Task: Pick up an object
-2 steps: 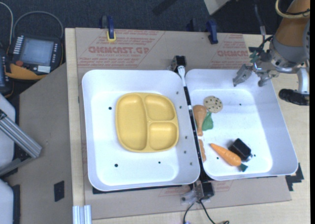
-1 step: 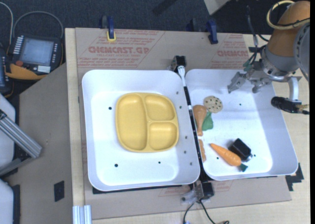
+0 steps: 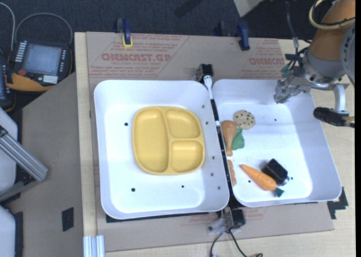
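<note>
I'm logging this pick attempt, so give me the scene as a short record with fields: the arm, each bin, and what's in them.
arm: reaches in from the right, gripper above the right bin's far edge
left bin: yellow divided plate
right bin: cookie, toy carrot, black block, tan and green toy by the left wall
held: nothing seen in the gripper

In the right bin, a speckled round cookie (image 3: 243,118) lay near the left wall above a tan and green piece, perhaps a toy vegetable (image 3: 230,135), while an orange carrot (image 3: 259,176) lay slantwise toward the front, touching a tilted black block (image 3: 277,170).
</note>
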`<state>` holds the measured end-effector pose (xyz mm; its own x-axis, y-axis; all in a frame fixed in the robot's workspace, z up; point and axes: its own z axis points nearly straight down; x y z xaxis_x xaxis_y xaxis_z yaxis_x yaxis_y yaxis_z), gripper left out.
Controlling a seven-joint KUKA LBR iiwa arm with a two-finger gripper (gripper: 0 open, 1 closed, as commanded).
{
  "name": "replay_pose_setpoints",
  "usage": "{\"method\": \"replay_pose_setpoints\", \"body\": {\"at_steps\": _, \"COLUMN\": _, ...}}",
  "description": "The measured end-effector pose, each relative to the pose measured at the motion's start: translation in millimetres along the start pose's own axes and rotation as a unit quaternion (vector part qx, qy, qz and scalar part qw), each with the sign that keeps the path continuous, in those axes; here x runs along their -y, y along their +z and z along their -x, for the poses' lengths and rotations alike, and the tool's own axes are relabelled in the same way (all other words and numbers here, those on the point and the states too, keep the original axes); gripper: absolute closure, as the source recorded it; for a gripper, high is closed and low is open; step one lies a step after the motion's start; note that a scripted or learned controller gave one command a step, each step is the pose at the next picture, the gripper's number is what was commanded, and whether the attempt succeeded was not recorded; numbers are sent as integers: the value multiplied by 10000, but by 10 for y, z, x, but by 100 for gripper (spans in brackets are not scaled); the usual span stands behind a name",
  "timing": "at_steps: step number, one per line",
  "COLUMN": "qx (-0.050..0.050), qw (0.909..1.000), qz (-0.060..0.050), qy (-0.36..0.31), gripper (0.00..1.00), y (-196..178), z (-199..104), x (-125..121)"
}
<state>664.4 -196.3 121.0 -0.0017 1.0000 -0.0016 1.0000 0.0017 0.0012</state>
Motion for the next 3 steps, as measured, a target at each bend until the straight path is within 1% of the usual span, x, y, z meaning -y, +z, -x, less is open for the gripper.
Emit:
{"method": "replay_pose_setpoints", "body": {"at_steps": 1, "qx": 6, "qw": 10000, "qz": 28, "qy": 12, "gripper": 100, "y": -475, "z": 1, "x": 62}}
{"method": "replay_pose_setpoints", "body": {"at_steps": 2, "qx": 9, "qw": 10000, "qz": 32, "qy": 6, "gripper": 100, "y": -926, "z": 41, "x": 19}}
{"method": "replay_pose_setpoints", "body": {"at_steps": 3, "qx": 7, "qw": 10000, "qz": 30, "qy": 5, "gripper": 100, "y": -1287, "z": 46, "x": 6}}
